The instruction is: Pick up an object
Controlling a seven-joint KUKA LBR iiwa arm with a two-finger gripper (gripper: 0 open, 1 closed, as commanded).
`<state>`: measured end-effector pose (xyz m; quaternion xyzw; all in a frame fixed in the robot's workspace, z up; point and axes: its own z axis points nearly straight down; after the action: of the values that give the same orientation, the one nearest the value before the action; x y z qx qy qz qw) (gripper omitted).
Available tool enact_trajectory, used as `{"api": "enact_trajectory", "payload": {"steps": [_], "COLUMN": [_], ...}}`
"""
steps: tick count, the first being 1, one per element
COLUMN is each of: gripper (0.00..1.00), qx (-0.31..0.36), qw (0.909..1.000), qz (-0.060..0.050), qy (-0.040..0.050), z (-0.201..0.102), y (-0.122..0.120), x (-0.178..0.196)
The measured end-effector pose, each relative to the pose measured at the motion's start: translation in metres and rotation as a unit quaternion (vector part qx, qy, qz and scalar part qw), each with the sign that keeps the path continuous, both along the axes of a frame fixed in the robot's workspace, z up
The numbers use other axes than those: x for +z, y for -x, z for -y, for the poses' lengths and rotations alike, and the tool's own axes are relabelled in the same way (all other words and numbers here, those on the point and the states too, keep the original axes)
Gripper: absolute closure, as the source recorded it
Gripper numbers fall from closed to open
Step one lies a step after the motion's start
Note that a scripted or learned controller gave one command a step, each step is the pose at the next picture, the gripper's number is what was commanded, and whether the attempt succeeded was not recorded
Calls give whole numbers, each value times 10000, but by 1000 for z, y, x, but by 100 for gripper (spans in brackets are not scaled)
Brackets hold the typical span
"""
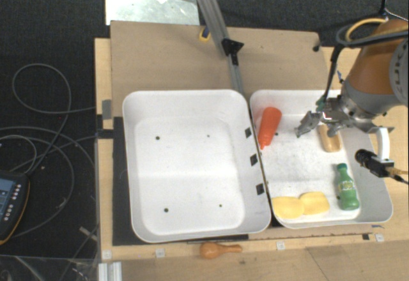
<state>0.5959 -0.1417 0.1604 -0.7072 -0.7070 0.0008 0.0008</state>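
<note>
Frankly, you cannot tell how the pincer (317,123) is set, and hanging between the orange plastic carrot (268,125) and tan wooden block (330,140), it risks missing both.

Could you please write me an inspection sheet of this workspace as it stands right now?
Surface: brown bench bearing a left bin and a right bin, both white and shallow.
Job's things: in the right bin, an orange carrot at the left wall, a green bottle, two yellow pieces at the near edge, a tan block under the arm.
Clutter: an orange-brown item on the bench in front of the bins.
Grippers: gripper low over the right bin, between carrot and tan block; nothing seen held.
Cables: loops on the floor at left.
Surroundings: dark carpet, handheld pendant at far left.
</note>
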Motion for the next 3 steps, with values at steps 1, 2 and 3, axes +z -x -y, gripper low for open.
{"api": "enact_trajectory", "payload": {"steps": [1, 2, 3], "gripper": [0, 100, 100], "qx": [4, 2, 18], "qw": [10000, 10000, 10000], "qz": [-2, 30, 51], "qy": [-3, 1, 10], "z": [-4, -3, 4], "y": [3, 1, -8], "x": [-43, -29, 28]}}
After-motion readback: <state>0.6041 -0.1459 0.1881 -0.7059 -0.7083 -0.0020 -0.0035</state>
